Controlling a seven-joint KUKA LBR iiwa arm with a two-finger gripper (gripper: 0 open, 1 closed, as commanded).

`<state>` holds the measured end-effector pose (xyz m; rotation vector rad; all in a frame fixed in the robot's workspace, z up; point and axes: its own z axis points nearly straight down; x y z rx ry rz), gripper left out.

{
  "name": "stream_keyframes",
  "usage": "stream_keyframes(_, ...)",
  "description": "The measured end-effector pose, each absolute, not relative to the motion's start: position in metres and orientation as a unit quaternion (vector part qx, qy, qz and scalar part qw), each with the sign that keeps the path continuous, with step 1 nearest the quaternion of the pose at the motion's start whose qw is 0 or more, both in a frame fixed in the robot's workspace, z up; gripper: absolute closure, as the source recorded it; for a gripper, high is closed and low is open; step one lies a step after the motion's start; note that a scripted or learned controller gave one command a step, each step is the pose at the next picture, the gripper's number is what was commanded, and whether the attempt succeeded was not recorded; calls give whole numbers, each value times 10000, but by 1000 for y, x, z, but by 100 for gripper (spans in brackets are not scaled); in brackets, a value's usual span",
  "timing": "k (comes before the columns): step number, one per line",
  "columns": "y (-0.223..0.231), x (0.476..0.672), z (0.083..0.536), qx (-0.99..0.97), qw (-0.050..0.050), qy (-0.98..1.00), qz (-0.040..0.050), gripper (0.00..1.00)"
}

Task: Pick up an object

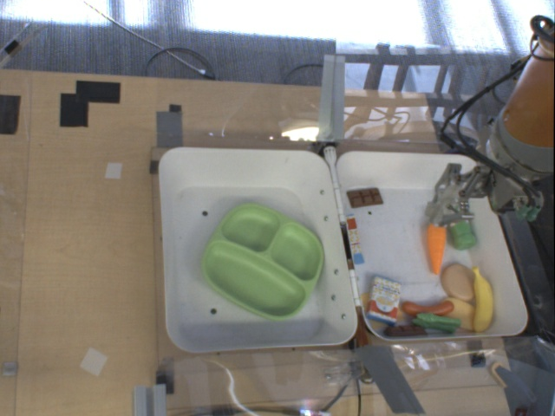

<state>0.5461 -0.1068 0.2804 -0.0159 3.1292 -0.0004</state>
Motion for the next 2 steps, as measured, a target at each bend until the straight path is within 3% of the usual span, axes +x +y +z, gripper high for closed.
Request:
stream_keyframes(1, -52, 584, 286, 323, 50, 9995, 9, 100)
stream_keyframes(2, -82, 534, 212, -1964, 24, 9805, -2, 100)
